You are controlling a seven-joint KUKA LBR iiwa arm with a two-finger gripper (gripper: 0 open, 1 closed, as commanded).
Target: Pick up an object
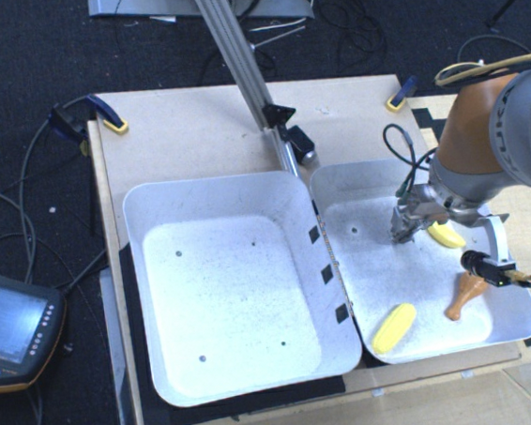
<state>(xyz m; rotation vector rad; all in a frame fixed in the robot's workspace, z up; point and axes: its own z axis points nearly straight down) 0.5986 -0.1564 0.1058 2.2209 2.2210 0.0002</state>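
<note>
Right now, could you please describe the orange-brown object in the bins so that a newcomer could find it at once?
Look at the right-hand white bin, the one the arm reaches into. Near its front right corner lies a small orange-brown wooden-looking piece with a narrow stem and a wider end. Its two neighbours, the yellow oblong piece at the front edge and the small yellow piece by the gripper, are yellow.

Counter [200, 129]: pale wood, matt, smooth. Two bins [226, 286] [385, 270]: white plastic, slightly glossy, with dark specks. Yellow oblong object [393, 327]: smooth, plastic-looking, soft sheen. Orange-brown piece [463, 297]: looks like wood or plastic, cannot tell. Slanted rail [235, 54]: ribbed bare metal. Arm [497, 130]: grey shell, satin orange band.
</note>
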